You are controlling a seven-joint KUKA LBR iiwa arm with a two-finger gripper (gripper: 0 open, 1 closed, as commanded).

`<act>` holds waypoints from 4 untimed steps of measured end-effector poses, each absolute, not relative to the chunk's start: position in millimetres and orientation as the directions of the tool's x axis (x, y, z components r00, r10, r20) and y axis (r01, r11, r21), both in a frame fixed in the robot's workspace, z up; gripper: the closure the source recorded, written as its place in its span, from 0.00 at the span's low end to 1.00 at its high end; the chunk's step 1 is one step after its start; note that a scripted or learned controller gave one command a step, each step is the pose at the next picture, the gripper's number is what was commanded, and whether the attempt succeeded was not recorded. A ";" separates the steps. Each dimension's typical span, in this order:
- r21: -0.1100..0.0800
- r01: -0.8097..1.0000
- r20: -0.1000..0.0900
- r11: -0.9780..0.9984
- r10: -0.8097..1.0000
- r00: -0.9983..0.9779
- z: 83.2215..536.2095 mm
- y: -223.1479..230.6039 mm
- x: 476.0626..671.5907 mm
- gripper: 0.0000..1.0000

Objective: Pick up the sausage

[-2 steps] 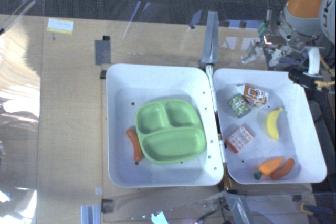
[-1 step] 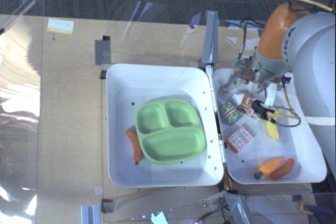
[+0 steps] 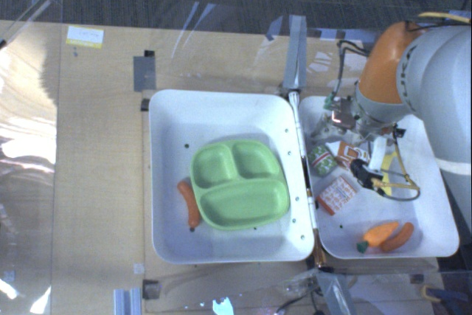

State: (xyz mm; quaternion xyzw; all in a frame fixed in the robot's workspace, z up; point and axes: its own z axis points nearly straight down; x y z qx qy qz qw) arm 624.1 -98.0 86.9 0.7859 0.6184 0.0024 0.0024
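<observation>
- Firstly, at the near edge of the right bin (image 3: 436, 226) you will find a carrot (image 3: 377, 234) with a green end. Touching its right side is a brownish-red piece (image 3: 402, 234) of similar length. It may be a second sausage, but you cannot settle that from this view.
- Slightly farther, in the left bin (image 3: 166, 158), the sausage (image 3: 190, 204) lies near-to-far on the floor. It is orange-red and pressed against the left rim of the green divided plate (image 3: 240, 184). Nothing rests on it.
- In the middle of the right bin lies a red-and-white packet (image 3: 339, 193). Just beyond it sit a green-and-white packet (image 3: 319, 158) and an orange-and-white packet (image 3: 351, 153).
- Over the far half of the right bin hangs the gripper (image 3: 345, 130), just above those small packets. You cannot tell whether it is open or closed, and no sausage is seen in it.
- Assessment: the pick is not yet done. The sausage sits on the left bin's floor, well apart from the gripper, which is over the other bin.
- Remaining, in my judgement: carry the gripper left to the near-left of the plate, descend, close across the sausage's short axis and lift. The plate rim crowding one side is the likely snag.
</observation>
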 end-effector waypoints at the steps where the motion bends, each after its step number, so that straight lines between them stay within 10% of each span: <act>1: 0.011 0.990 0.000 -0.139 0.990 0.139 88.7 -99.5 532.8 0.00; 2: 0.018 0.993 -0.002 -0.113 0.994 0.113 89.2 -89.8 499.2 0.00; 3: 0.013 0.994 -0.002 -0.108 0.994 0.108 88.1 -134.9 556.3 0.00; 4: 0.014 0.999 -0.002 -0.032 0.999 0.032 89.0 -113.3 506.9 0.00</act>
